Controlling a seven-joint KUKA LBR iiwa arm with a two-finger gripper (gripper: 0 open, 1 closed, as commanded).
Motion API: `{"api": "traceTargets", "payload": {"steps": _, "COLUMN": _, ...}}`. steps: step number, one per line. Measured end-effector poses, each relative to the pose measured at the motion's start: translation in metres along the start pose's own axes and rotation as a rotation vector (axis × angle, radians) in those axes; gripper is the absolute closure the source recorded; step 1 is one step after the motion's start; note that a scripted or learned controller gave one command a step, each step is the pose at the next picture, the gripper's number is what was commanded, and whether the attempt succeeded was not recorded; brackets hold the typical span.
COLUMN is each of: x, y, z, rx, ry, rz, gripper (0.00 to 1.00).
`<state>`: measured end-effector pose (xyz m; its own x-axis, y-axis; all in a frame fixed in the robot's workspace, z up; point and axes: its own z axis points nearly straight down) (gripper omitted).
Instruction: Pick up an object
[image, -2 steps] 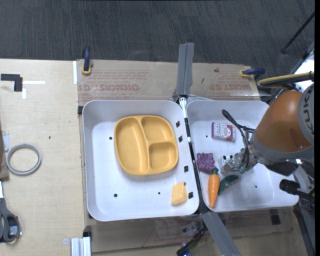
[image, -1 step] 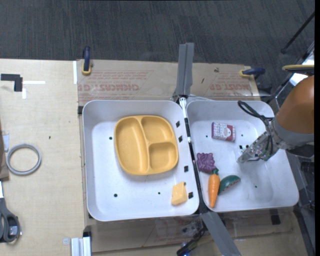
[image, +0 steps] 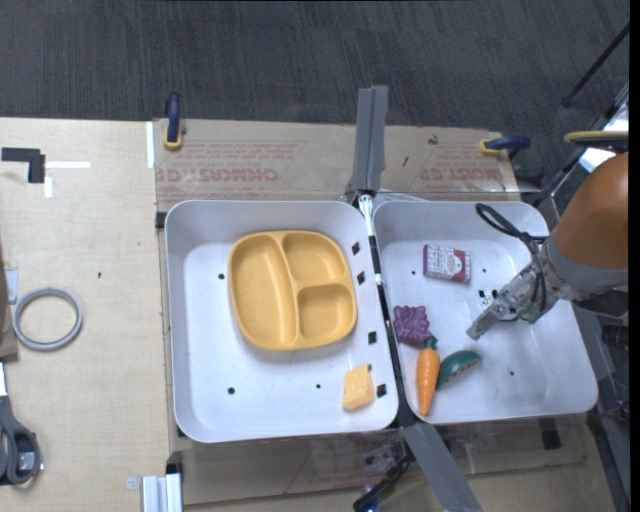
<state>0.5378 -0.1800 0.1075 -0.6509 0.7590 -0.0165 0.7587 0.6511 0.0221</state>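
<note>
The right bin (image: 530, 400) holds a pink-red packet (image: 446, 262), a purple bunch of grapes (image: 411, 324), an orange carrot (image: 427, 376) and a dark green item (image: 459, 365) next to the carrot's top. My gripper (image: 486, 318) hangs over the middle of this bin, reaching in from the right. It is just above and right of the green item, and below and right of the packet. Nothing shows in its grasp.
The left bin (image: 195, 390) holds a yellow divided plate (image: 293, 290) and a yellow cheese wedge (image: 358, 388) near its front right corner. A grey tape ring (image: 44, 318) lies on the bench at the left. A black cable (image: 505, 222) loops over the right bin's far edge.
</note>
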Motion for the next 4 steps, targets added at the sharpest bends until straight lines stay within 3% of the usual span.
{"api": "traceTargets", "payload": {"steps": 1, "x": 0.031, "y": 0.065, "z": 0.001, "rx": -0.001, "ry": -0.017, "rz": 0.387, "gripper": 0.0}}
{"api": "traceTargets", "payload": {"steps": 2, "x": 0.008, "y": 0.093, "z": 0.002, "rx": 0.005, "ry": -0.008, "rz": 0.712, "gripper": 0.0}}
{"api": "traceTargets", "payload": {"steps": 3, "x": 0.054, "y": 0.054, "z": 0.0, "rx": -0.009, "ry": -0.017, "rz": 0.642, "gripper": 0.0}}
{"api": "traceTargets", "payload": {"steps": 4, "x": 0.022, "y": 0.07, "z": 0.001, "rx": 0.0, "ry": -0.003, "rz": 0.963, "gripper": 0.0}}
